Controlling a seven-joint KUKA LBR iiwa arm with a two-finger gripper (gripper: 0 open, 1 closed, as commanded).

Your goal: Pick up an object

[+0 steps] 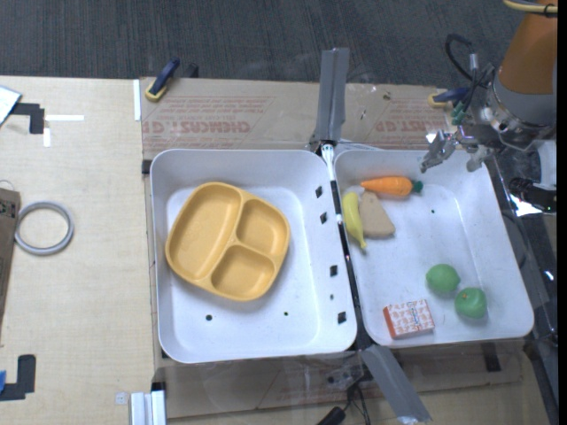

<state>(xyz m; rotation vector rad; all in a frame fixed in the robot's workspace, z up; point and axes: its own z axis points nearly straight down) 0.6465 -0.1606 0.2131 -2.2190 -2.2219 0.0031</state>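
A wide wooden bench top carries two shallow white plastic bins side by side, with a sheet of printed brown cardboard lying behind them. The left bin holds a yellow plastic plate with three compartments, lying flat towards the bin's left half. The right bin holds the smaller pieces. An orange toy carrot with a green tip lies near the far wall, just above a tan, bread-like wedge that touches a yellow toy banana close to the divider between the bins. Two round green toy fruits sit near each other at the near right, and a small red-and-white printed box lies by the near wall, just left of them.

The grey arm with its orange band stands over the far right corner of the right bin. Its gripper hangs above that bin's far rim, to the right of the carrot and apart from it; nothing is between its fingers, though how wide they stand cannot be told. Cables crowd around the wrist.

On the bench to the left rest a grey roll of tape and, farther back, a blue-and-yellow clamp.
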